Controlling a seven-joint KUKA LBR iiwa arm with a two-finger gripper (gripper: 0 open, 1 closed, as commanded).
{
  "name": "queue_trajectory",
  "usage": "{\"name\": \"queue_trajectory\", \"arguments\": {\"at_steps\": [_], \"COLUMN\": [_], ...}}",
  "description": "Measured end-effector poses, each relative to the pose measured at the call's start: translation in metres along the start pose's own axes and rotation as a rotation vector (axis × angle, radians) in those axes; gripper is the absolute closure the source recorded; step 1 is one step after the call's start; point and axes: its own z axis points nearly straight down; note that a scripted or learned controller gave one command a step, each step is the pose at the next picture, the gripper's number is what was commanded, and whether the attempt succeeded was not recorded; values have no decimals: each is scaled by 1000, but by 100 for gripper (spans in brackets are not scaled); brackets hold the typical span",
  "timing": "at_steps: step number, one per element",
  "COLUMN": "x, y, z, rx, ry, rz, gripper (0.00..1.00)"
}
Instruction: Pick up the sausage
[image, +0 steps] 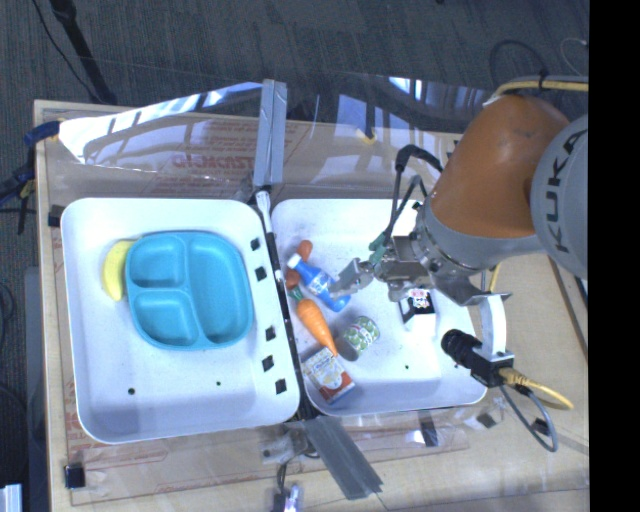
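Gripper (352, 274), open-or-closed unreadable, hangs over right bin (405, 378) beside blue bottle (318, 285); best to shift toward sausage (303, 248), straddling its width.

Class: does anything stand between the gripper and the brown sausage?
Nothing squarely. The gripper hangs right of the short brown sausage; a blue-and-white bottle lies just beside that line, close against the sausage.

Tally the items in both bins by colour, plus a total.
Blue: 2 (tray, bottle)
Yellow: 1 (banana)
Orange: 1 (carrot)
Brown: 1 (sausage)
Green: 1 (ball)
Black-white: 1 (block)
Mixed: 1 (carton)
Total: 8
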Motion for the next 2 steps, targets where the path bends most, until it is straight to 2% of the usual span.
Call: {"name": "queue_trajectory", "arguments": {"at_steps": [1,2], "x": [-15,-39], "y": [37,92], "z": [15,50], "rx": [-3,0], "ry": [-1,0], "rz": [5,-74], "gripper": [0,0]}}
